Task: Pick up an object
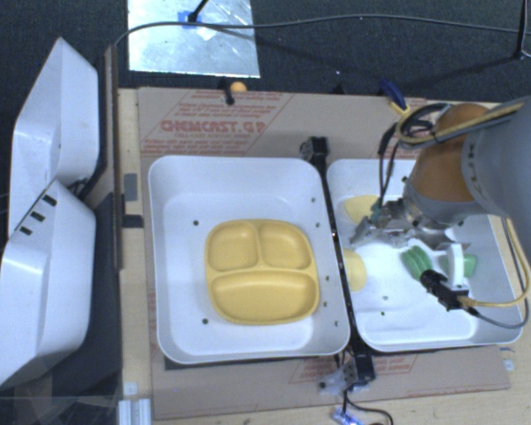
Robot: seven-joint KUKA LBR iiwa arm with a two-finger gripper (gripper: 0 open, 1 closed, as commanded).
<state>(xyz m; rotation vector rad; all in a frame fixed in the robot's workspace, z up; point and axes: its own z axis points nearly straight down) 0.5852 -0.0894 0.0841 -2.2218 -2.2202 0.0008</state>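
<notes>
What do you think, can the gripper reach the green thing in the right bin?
Probably yes. The green thing lies in the right bin just beside the gripper, and nothing seems to cover it.

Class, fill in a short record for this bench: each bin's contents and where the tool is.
left bin: yellow divided tray, lying flat
right bin: upper yellow piece, lower yellow piece by the left wall, green piece
tool: over the right bin, between the two yellow pieces
grasp: cannot tell
</notes>
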